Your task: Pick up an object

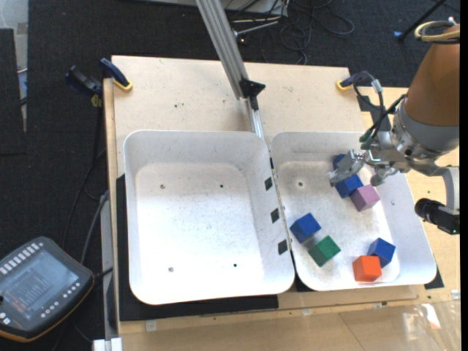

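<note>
Several small blocks lie in the right bin (409,218). A blue block (348,184) sits near the bin's middle with a purple block (365,197) touching its right side. Another blue piece (340,162) shows just above it, partly hidden by the gripper. My gripper (363,167) hangs low over this group, directly above the blue block. Whether it touches the block is hidden. Nearer the front are a blue cube (305,227), a green cube (324,250), another blue cube (382,251) and an orange cube (367,268).
The left bin (146,196) stands beside the right one. A slanted metal pole (223,39) comes down to the bins' shared rear edge. Clamps sit at the bench's back corners (117,75). A handheld pendant (36,287) lies at the lower left.
</note>
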Tool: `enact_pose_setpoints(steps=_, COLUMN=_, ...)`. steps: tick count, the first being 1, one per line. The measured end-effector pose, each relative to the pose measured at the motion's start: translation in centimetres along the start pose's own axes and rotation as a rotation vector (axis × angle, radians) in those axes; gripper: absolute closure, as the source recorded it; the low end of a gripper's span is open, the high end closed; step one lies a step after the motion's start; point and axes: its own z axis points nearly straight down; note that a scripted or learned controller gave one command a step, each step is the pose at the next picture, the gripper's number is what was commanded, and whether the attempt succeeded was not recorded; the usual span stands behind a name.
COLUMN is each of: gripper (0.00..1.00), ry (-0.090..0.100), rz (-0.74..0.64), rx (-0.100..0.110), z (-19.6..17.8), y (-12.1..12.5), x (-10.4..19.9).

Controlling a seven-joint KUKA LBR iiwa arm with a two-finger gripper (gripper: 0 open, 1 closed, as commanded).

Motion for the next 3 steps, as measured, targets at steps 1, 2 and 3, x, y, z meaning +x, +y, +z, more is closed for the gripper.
enact_pose_setpoints(steps=1, gripper=0.00, ry=-0.001, rz=0.002, rx=-0.004, z=-0.2, y=0.1, x=0.0)
enact_pose_setpoints(steps=2, gripper=0.00, ry=0.000, rz=0.002, rx=0.000, z=5.1, y=-0.7, x=0.7)
enact_pose_setpoints(steps=3, gripper=0.00, ry=0.000, rz=0.003, rx=0.001, z=10.7, y=-0.2, x=-0.1)
